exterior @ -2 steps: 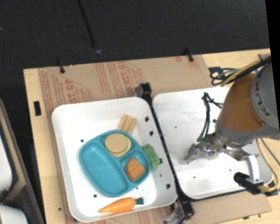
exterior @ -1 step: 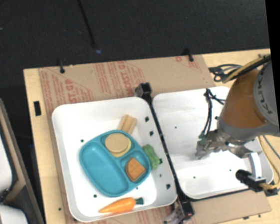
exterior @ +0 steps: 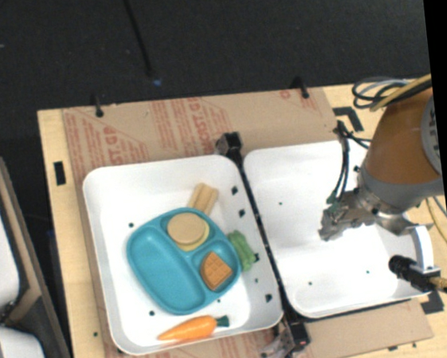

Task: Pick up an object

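Glossy white bins (exterior: 109,227), moulded blue tray (exterior: 166,273)

toys in the left bin (exterior: 105,228)

a blue divided tray (exterior: 173,268) lies flat, holding a round tan disc (exterior: 188,229) and an orange waffle-like piece (exterior: 216,270); a tan block (exterior: 203,196) and a green piece (exterior: 242,250) sit at its edges, an orange carrot (exterior: 194,327) lies below.

Two white bins (exterior: 109,227) on cardboard-covered bench (exterior: 68,152), apparently clipped together.
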Controlling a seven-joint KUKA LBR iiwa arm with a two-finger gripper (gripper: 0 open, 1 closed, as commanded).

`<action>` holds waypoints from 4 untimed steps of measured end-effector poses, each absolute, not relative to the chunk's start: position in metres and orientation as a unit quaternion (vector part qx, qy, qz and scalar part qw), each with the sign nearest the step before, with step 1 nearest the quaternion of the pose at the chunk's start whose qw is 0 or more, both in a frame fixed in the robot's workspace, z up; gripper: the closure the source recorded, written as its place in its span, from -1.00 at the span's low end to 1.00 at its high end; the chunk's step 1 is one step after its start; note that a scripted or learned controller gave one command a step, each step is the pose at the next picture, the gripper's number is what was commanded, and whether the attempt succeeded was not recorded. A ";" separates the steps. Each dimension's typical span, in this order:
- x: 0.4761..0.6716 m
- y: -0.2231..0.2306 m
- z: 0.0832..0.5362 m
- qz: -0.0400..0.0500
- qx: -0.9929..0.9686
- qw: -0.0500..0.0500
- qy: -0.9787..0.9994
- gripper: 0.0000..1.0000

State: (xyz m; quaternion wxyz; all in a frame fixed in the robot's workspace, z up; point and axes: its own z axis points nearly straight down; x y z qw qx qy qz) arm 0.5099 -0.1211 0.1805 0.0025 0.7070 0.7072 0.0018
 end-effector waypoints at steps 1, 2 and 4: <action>0.517 -0.115 0.239 0.002 0.707 0.003 0.707 1.00; 0.517 -0.115 0.291 0.002 0.707 0.002 0.707 1.00; 0.579 -0.022 0.264 0.000 0.706 0.000 0.708 1.00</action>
